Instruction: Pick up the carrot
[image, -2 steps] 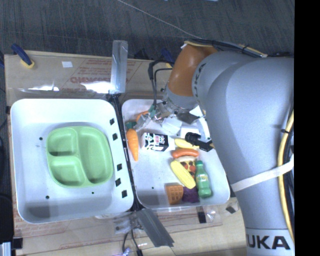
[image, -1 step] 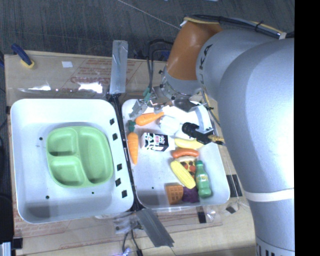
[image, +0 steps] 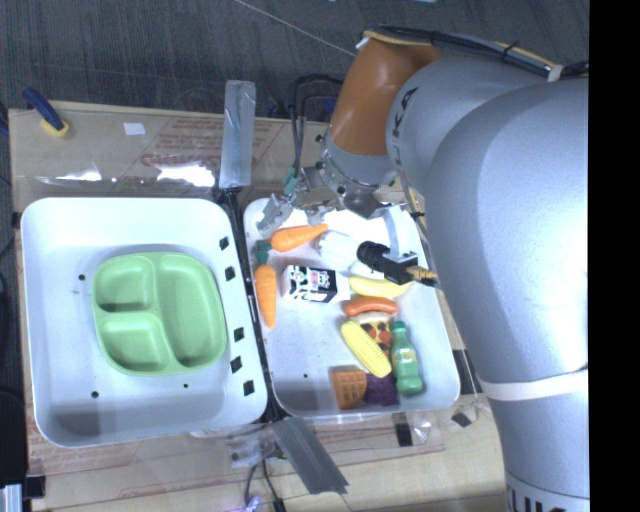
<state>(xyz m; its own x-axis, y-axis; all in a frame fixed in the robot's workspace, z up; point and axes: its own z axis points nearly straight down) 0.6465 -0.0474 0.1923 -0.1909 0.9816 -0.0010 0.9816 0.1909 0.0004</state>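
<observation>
Two orange carrots lie in the right bin (image: 300, 395). One carrot (image: 298, 238) sits near the bin's back left corner, pointing right. The other carrot (image: 265, 293) lies lengthwise along the left wall. My gripper (image: 288, 207) hangs at the back of this bin, just above the first carrot and very close to it. The wrist and arm hide where it meets the carrot, so contact cannot be judged.
The right bin also holds a black-and-white carton (image: 310, 283), a banana (image: 375, 288), a hot dog (image: 370, 306), corn (image: 365, 347), a green bottle (image: 405, 358) and a waffle piece (image: 348, 385). A green divided plate (image: 160, 312) lies in the left bin (image: 60, 230).
</observation>
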